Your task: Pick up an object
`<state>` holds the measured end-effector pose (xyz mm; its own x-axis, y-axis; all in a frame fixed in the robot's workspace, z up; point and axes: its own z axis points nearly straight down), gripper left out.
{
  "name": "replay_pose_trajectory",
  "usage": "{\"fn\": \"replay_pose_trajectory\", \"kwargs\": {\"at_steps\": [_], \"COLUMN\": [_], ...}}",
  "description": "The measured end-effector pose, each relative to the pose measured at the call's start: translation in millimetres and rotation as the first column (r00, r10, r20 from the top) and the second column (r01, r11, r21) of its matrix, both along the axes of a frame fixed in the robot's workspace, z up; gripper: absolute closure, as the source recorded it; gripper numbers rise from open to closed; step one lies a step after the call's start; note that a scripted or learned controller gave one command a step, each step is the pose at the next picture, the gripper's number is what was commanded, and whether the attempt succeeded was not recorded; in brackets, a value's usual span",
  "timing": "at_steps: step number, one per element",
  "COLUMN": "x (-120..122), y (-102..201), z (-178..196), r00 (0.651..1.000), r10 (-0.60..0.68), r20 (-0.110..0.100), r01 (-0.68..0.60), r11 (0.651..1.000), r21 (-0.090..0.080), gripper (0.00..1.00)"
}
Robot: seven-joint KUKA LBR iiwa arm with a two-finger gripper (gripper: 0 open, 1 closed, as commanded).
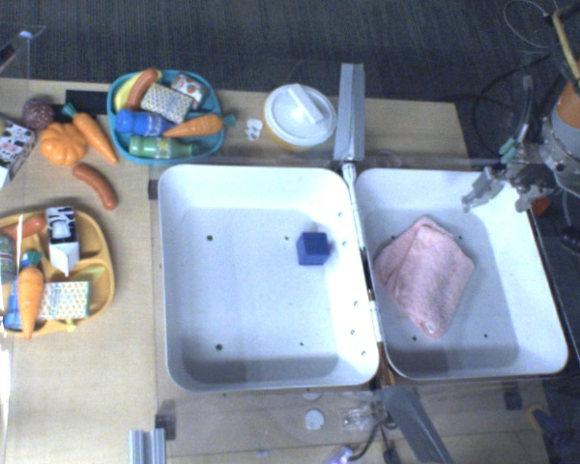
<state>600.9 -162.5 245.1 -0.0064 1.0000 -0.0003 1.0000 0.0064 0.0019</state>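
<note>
A small blue cube (pixel 313 248) sits near the middle of the left bin (pixel 203 356), slightly toward its right side. A crumpled pink cloth (pixel 425 275) lies in the middle of the right bin (pixel 522 351). My gripper (pixel 500 194) hangs over the right bin's far right corner, above and to the right of the cloth. Its fingers are spread and nothing is between them. The grey arm with its orange band (pixel 577 109) comes in from the upper right.
A blue bowl of toy food (pixel 164 114) and a white lidded bowl (pixel 300 114) stand behind the left bin. A yellow plate of toys (pixel 43 274), a toy pumpkin (pixel 60 145) and a sausage (pixel 97 186) lie at the left. A metal post (pixel 347 114) rises between the bins.
</note>
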Motion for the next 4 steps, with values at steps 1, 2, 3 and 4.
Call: {"fn": "replay_pose_trajectory", "kwargs": {"at_steps": [1,2,3,4], "x": [-34,-1,15,66], "y": [-5,-43,-43,-45], "z": [-147,-152,-152,-154], "r00": [0.998,0.989,0.935,0.843], "r10": [0.068,0.147,0.354,0.537], "r20": [0.009,0.014,0.011,-0.016], "r01": [-0.068,-0.147,-0.354,-0.537], "r11": [0.998,0.989,0.935,0.843], "r21": [-0.002,-0.004,-0.007,0.012], "gripper": [0.0,0.0,0.0,0.0]}}
